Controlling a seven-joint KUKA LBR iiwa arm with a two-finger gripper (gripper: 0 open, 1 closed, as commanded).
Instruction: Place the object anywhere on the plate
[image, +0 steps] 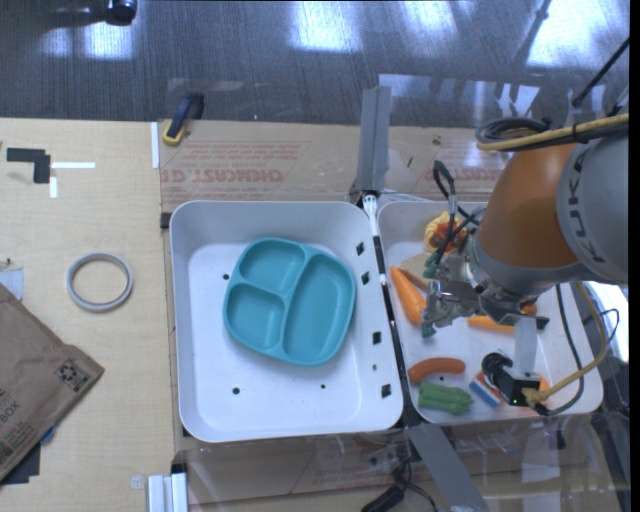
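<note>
Bench inventory, as I see it from the remote station.

1. Left bin: holds the plate, teal, with three compartments, lying flat near the bin's middle.
2. Right bin: holds a scatter of toy foods, all apart from the plate.
 - carrot, orange, lying aslant near the wall shared with the left bin
 - sausage, reddish-orange, toward the near side
 - green vegetable, just beside the sausage on its near side
 - yellow piece, at the far end, partly hidden
 - second orange piece, mostly hidden under the wrist
3. Arm: reaches in from the right, above the right bin.
4. Gripper: low in the right bin, just beside the carrot, between it and the second orange piece. I cannot tell whether it is released, clenched or grasping anything.
5. Bench, left of the bins: a tape ring and a brown cardboard box, well apart from both bins.
</note>
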